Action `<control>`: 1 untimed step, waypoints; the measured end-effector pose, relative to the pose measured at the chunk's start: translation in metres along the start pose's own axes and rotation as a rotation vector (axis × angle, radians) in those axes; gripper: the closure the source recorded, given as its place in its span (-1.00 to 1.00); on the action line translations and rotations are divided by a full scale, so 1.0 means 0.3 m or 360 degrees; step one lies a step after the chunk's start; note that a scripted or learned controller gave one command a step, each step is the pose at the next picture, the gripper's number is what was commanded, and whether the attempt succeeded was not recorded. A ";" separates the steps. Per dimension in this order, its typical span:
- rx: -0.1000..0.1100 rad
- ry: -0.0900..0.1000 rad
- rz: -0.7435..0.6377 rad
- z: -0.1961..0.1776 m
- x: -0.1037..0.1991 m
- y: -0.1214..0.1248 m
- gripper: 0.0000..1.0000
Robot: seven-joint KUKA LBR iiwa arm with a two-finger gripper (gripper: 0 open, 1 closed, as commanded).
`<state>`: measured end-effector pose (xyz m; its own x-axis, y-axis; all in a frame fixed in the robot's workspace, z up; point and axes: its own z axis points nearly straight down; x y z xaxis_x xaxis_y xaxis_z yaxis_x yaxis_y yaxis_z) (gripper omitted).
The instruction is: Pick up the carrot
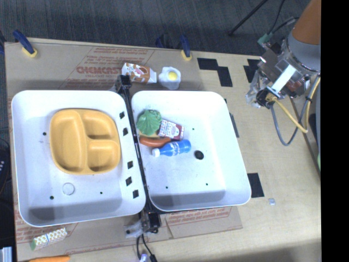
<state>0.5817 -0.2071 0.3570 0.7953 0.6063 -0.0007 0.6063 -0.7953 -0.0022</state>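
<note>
The carrot (154,141) is an orange stick lying flat in the right bin (218,173), near its left wall. It is wedged between a green leafy vegetable (148,121) above it and a blue bottle (173,148) below it, touching both. My gripper (257,96) hangs outside the bin, over the bench to the upper right, well away from the carrot and holding nothing that I can see.
A red sachet (170,129) lies by the greens. The left bin (32,162) holds a yellow divided tray (85,141). Behind the bins sit a small carton (136,72) and a white-and-yellow item (170,77). A wrapped packet (49,238) lies at the front left.
</note>
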 end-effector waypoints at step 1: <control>0.0006 -0.0001 -0.0264 0.049 -0.026 -0.011 1.00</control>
<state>0.5736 -0.2092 0.3424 0.6842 0.7293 -0.0008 0.7293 -0.6842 -0.0061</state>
